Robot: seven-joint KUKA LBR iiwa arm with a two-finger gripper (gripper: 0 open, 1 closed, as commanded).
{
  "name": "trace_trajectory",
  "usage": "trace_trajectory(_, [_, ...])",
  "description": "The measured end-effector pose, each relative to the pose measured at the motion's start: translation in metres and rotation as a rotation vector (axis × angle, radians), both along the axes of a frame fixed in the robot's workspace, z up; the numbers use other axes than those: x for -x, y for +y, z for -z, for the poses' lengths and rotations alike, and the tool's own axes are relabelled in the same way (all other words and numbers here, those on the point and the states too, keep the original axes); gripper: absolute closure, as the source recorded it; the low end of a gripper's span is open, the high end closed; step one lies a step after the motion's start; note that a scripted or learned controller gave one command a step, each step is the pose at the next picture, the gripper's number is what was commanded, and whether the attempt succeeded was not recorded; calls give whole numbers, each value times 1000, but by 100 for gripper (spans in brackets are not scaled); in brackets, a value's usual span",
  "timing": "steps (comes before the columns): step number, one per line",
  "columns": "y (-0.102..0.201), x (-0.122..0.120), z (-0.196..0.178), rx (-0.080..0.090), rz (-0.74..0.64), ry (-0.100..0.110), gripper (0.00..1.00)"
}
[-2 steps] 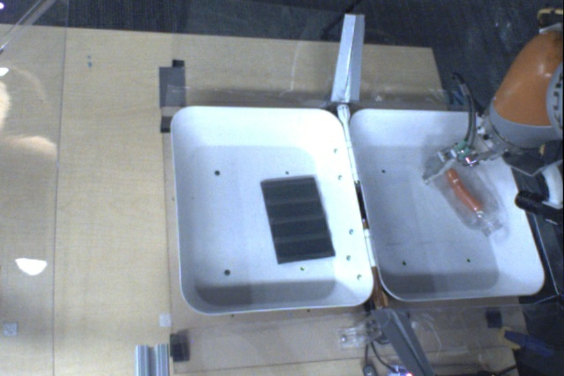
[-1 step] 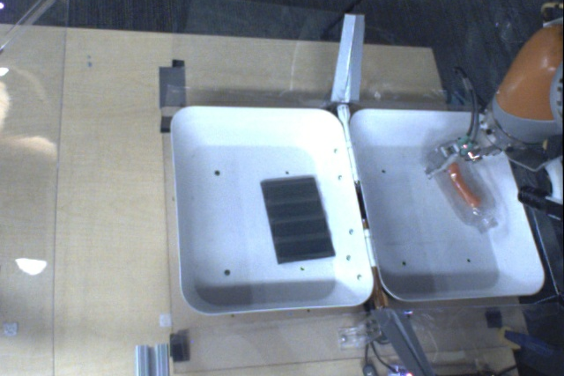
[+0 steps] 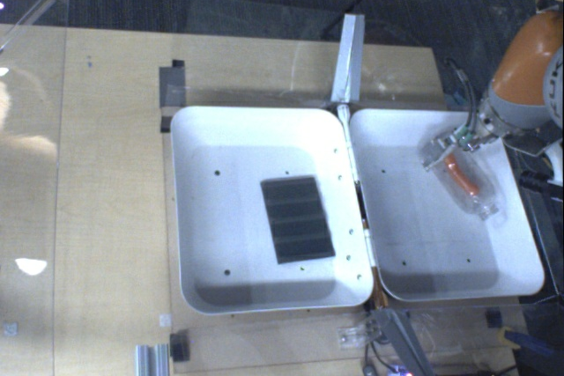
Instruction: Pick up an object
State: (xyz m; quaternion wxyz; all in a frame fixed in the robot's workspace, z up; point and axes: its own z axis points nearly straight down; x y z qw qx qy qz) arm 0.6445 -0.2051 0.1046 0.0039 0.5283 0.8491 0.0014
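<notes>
One dark ridged block (image 3: 298, 219) lies in the left bin (image 3: 198, 189); the gripper's (image 3: 463, 141) grasp is unclear.

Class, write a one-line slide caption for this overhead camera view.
Grey-and-orange arm reaches into the right bin over a clear, orange-cored object; a dark ribbed slab lies in the left bin.

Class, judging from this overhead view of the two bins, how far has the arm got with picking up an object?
Done: the arm has reached the right bin, and its gripper is at the upper end of a clear tube with an orange core. In hand: closing on that tube; no grasp is visible. Left: lifting it. The dark ridged block lies untouched in the left bin.
</notes>
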Motion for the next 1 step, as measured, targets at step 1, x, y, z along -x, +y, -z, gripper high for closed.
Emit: trace_trajectory(1, [71, -20, -75, -2, 125, 1, 100])
